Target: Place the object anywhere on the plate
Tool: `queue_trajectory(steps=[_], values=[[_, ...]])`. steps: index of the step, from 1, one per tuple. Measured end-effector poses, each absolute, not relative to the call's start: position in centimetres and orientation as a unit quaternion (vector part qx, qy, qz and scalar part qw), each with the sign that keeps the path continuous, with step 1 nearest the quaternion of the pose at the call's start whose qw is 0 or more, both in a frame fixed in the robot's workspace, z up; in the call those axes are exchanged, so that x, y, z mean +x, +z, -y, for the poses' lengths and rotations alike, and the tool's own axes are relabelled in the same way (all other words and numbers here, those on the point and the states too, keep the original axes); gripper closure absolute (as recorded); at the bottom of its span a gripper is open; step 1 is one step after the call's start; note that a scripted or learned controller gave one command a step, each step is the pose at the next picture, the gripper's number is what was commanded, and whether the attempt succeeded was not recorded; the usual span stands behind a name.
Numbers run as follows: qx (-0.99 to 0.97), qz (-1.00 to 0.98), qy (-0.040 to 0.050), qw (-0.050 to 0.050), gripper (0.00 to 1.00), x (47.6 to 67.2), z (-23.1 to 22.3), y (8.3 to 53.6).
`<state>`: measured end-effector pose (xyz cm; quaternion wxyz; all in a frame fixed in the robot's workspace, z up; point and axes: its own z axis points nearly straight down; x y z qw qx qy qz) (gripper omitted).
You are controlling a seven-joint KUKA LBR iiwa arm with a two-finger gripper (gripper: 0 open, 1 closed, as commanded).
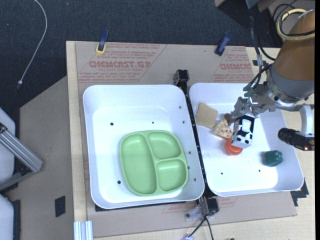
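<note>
End effector [243,115], grip state indeterminable, poised in the right bin [287,181] above a black-and-white toy [244,132], flanked by a red piece [233,148], tan pieces [206,114] and a green object [272,157]; green divided plate [152,162] in the left bin [100,109].

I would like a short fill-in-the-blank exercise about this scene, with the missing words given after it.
1. The green plate lies in the ___ bin.
2. The plate is divided into ___ compartments.
3. The dark green object lies in the ___ bin.
4. The hand is above the ___ bin, near a black-and-white toy.

Missing words: left; three; right; right
</note>
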<state>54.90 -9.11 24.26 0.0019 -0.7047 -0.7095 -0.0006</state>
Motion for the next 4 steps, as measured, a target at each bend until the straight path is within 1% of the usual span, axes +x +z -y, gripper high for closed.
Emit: queue_trajectory(steps=[1,2,3,4], values=[[-0.707,0.708,0.0003,0.001,1.0,55.2,3.8,23.5],[-0.705,0.709,0.0006,0.002,1.0,54.1,-1.5,22.1],[-0.705,0.709,-0.001,0.001,1.0,53.1,-6.7,23.3],[-0.705,0.709,0.0008,0.002,1.0,52.0,-11.0,22.4]])
